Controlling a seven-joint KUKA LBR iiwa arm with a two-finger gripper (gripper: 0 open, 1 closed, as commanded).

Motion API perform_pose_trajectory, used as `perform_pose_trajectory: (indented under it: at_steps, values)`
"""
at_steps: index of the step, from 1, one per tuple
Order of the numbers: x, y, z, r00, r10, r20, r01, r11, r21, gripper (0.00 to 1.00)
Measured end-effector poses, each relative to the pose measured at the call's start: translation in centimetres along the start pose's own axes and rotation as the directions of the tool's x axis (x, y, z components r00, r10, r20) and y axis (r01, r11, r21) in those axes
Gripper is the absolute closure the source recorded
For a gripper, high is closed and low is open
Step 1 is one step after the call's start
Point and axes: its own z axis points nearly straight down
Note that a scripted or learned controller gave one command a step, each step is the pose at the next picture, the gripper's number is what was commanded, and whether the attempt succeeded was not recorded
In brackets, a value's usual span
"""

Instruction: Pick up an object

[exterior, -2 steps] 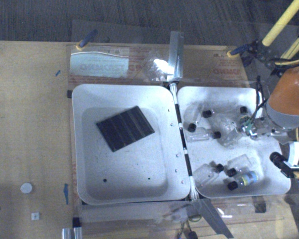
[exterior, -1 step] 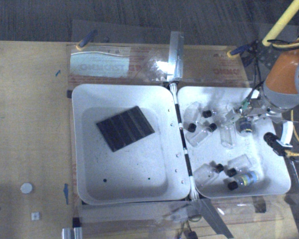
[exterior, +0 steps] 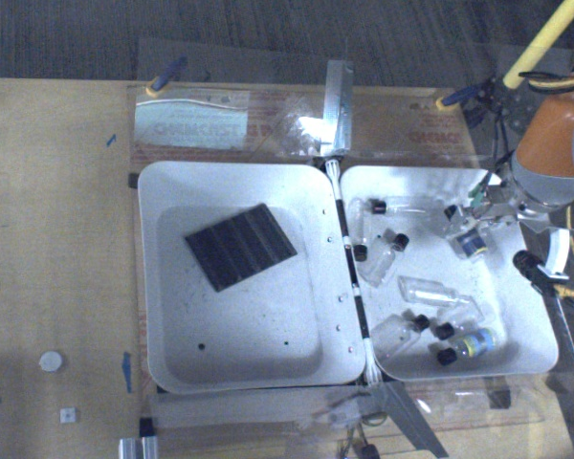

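Gripper (exterior: 472, 229) sits low over the far right part of the right bin (exterior: 545, 352), and honestly I can't make out how it's set, too small and cluttered there.

Arm (exterior: 553, 146) comes in from the right with its orange band just above the wrist. Right under the gripper is a small vial with a blue label (exterior: 473, 245), touching or nearly so, can't say which. Just left of the gripper are a few clear vials with black caps (exterior: 387, 247), lying on their sides near the bin's left wall. Nearer the camera from the gripper there's a clear bottle (exterior: 438, 295), and past that another blue-labelled vial (exterior: 472, 343) by the near rim. Well off to the left, the left bin (exterior: 163, 285) has a dark ribbed slab (exterior: 240, 246) lying flat and turned at an angle.
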Motion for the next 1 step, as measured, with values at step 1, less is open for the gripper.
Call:
perform_pose_trajectory:
  at_steps: [1]
  values:
    - [4.45, -2.38, -10.87, 0.995, 0.095, 0.007, -0.095, 0.995, 0.008, 1.0]
